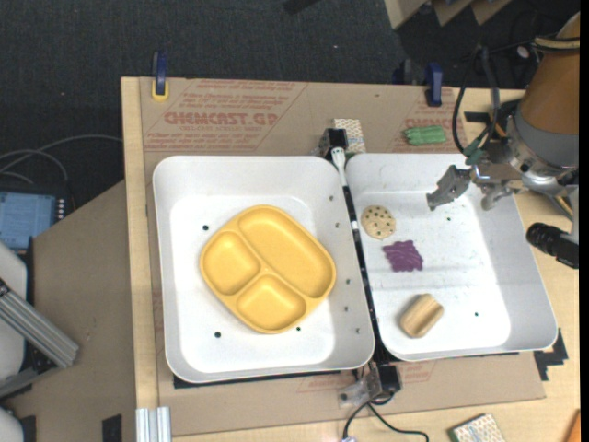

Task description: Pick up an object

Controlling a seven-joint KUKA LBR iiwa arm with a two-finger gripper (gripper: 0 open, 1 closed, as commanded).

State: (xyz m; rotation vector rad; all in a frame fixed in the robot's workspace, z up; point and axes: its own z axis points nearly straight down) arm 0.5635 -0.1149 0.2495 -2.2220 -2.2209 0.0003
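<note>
Cookie [377, 221], purple piece [403, 256] and tan block [421, 316] in the right bin [515, 325], none grasped.
Cookie lies near the bin's left wall, purple piece just below it, tan block nearer the front edge. Gripper [465, 190] hovers over the bin's far right part, well apart from all three, fingers spread with nothing between them. A yellow divided plate [267, 267] sits in the left bin [184, 339].
</note>
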